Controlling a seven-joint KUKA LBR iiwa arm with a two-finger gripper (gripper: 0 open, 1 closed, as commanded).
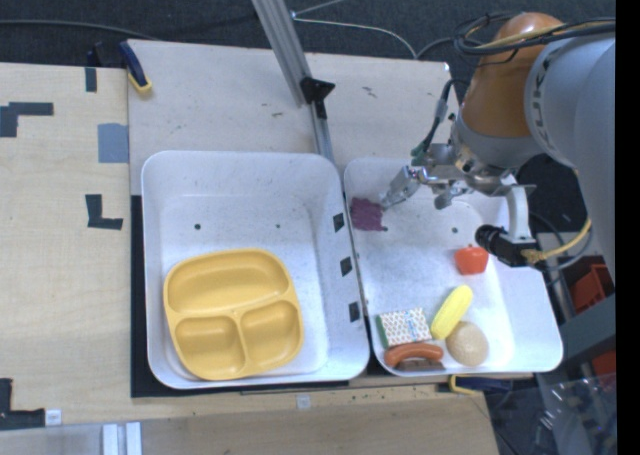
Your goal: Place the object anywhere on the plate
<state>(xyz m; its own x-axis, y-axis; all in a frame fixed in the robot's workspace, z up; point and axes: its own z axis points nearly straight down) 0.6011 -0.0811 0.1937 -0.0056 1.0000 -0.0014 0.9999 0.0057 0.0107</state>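
Yellow divided plate point(233, 314) sits in the left bin point(240, 175). Over the right bin point(520, 343), the gripper point(398, 190) hovers beside a purple object point(367, 214); whether its fingers grip anything is unclear.

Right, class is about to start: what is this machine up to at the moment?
A grey robot arm reaches in from the right, its end effector low over the right bin, close to a small purple object. An orange piece, a yellow corn-like toy, a beige ball and other toys lie nearer the front. The yellow divided plate waits in the left bin with nothing on it yet.
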